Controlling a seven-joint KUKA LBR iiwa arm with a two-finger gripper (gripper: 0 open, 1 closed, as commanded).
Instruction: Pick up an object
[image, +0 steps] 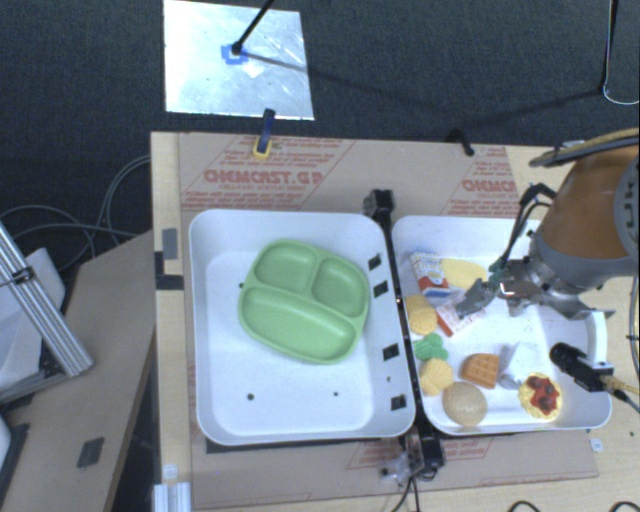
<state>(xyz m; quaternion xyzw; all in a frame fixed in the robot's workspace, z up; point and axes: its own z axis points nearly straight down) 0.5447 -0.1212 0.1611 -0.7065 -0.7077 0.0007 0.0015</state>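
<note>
My gripper (472, 300) hangs low over the middle of the right bin (600, 412), reaching in from the right. Its tip is right at a small red and white packet (450, 318); whether it touches the packet is unclear. Toy foods lie around it: a white, blue and red packet (428, 270), a yellow piece (464, 272) behind the tip, a yellow piece (421, 319), a green piece (430, 347), an orange waffle-like piece (480, 369), a tan round piece (465, 403) and a red and yellow slice (540, 395).
The left bin (215, 400) holds a green divided plate (305, 300), lying tilted. A black-clipped divider (385, 270) runs between the two bins. Another yellow piece (436, 377) and a small grey piece (505, 357) lie at the front of the right bin.
</note>
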